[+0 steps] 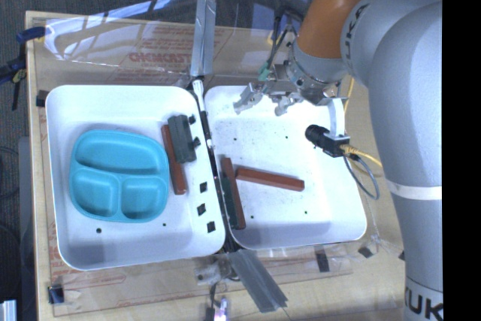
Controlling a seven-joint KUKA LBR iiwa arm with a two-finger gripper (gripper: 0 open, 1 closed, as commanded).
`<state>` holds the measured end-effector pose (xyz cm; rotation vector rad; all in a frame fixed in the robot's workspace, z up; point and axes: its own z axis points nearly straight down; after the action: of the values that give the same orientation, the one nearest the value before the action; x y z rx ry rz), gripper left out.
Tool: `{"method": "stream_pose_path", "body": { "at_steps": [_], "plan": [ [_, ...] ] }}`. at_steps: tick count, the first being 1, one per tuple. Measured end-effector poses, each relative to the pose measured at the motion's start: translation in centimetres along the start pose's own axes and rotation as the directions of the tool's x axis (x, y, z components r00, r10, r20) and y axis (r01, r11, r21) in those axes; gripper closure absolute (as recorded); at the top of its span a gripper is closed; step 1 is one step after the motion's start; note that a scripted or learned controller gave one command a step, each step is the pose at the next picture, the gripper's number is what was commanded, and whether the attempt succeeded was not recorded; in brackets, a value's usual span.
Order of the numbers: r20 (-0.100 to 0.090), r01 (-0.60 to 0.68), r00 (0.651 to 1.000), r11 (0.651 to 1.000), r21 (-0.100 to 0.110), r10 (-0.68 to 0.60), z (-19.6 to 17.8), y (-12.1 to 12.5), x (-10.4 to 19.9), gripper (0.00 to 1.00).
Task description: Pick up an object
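My gripper (pixel 264 101) hangs over the far part of the right bin (pixel 338 192), open with nothing between its fingers (pixel 244 98). Nearer the front of that bin a brown stick (pixel 269 179) lies flat on the floor, well apart from the gripper. A second brown and dark stick (pixel 231 201) rests along the right bin's left wall. In the left bin (pixel 60 116) lie a blue divided tray (pixel 118 175), a brown stick (pixel 174 159) and a dark grey block (pixel 181 137).
The grey arm with its orange band (pixel 334 0) reaches in from the right above the right bin's far corner. A black cable plug (pixel 322 137) hangs near the wrist. Small black squares (pixel 203 188) dot the left bin's right wall.
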<state>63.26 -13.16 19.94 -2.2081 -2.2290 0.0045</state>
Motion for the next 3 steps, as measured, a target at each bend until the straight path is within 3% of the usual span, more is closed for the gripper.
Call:
{"method": "stream_pose_path", "body": {
  "at_steps": [1,2,3],
  "plan": [
    [0.000,-0.046,0.999,0.999,0.000,0.046,8.7,-5.7,-0.5,0.00],
    [0.000,-0.093,0.996,0.996,-0.008,0.093,10.7,-11.8,-3.4,0.00],
    [0.015,0.045,0.999,0.999,-0.018,-0.044,10.4,-12.5,-0.7,0.00]
  ]
}}
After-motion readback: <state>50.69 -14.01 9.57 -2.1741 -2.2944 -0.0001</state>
